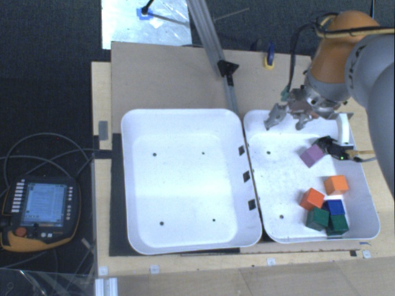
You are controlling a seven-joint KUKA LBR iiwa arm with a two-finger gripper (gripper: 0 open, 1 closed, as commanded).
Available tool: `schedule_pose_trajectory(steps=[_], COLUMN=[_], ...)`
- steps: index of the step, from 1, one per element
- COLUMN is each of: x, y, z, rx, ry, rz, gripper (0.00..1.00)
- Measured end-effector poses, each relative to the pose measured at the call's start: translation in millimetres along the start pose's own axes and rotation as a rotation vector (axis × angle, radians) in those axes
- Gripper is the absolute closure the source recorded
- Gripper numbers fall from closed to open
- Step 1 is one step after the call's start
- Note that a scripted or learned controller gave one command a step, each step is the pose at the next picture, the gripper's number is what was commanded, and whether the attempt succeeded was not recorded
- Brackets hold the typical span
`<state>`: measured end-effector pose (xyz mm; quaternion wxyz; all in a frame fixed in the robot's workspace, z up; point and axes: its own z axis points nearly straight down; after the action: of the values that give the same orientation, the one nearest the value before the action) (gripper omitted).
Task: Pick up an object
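- The tool (287, 119) hangs over the far end of the right bin (271, 227), fingers spread wide, gripping nothing.
- Purple block (311, 155) lies nearest, a likely target.
- Orange, blue and green blocks (326, 209) sit crowded in the near corner, harder to grasp.

From my screen the two white bins (185, 119) look like smooth, slightly glossy plastic. The bench top (166, 79) beneath reads as matt brown board. The arm (370, 73) has a satin grey shell and a glossy orange band. The coloured blocks (324, 205) look matt.
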<state>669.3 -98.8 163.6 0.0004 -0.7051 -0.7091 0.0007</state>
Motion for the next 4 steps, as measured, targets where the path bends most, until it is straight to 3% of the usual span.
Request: schedule_pose_trajectory(steps=[1,2,3,4], x=[3.2,3.5,3.4,8.8], y=[-10.2,-9.8,-8.1,-4.5], z=[53.2,73.8,60.9,-3.2], rx=[0.002,-0.001,-0.006,-0.011], ry=[0.001,0.000,0.000,0.000], rz=[0.003,0.003,0.000,0.000], gripper=[0.00,0.00,1.00,1.00])
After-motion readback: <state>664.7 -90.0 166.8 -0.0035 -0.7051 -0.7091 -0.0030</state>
